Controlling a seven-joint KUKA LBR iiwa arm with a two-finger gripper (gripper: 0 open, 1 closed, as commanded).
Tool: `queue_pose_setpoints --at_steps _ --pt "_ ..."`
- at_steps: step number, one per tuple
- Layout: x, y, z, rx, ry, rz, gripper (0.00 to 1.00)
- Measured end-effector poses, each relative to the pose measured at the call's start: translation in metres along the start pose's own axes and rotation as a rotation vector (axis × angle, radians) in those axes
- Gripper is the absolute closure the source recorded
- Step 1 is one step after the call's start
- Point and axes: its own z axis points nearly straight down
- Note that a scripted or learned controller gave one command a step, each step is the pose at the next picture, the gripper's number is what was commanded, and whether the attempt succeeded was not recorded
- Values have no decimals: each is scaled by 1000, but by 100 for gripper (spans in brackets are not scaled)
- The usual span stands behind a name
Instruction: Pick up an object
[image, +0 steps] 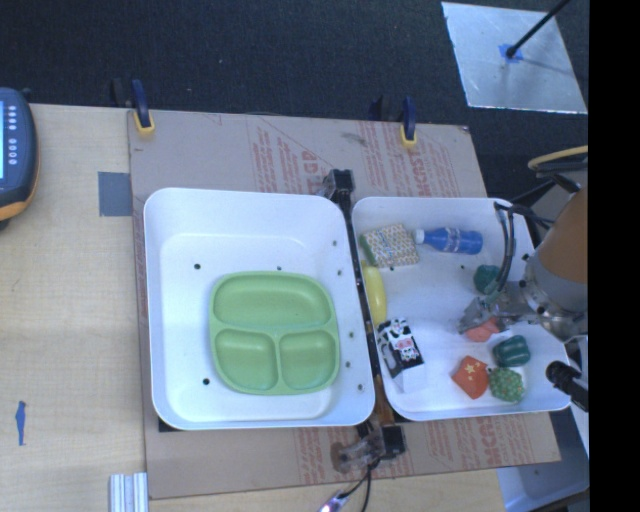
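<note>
Cardboard-covered tabletop (300, 150) with two smooth white plastic bins.
Left bin (170, 300) holds a green three-part tray (272, 330); the pincer (487, 318) hovers over an orange object (483, 331) in the right bin (440, 400), grip state unclear.

Two shallow white plastic bins (160, 300) look smooth with a faint sheen. In the left one lies a matt light-green plastic divided tray (273, 331). Beneath them a brown cardboard sheet (250, 150) with red print is dull and flat, resting on a pale wood-grain table (60, 330). The blue plastic bottle (450, 240) at upper right looks glossy.
</note>
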Motion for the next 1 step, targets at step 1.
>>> queue_pose_setpoints --at_steps 1 --pt "50 60 -97 -13 0 -5 100"
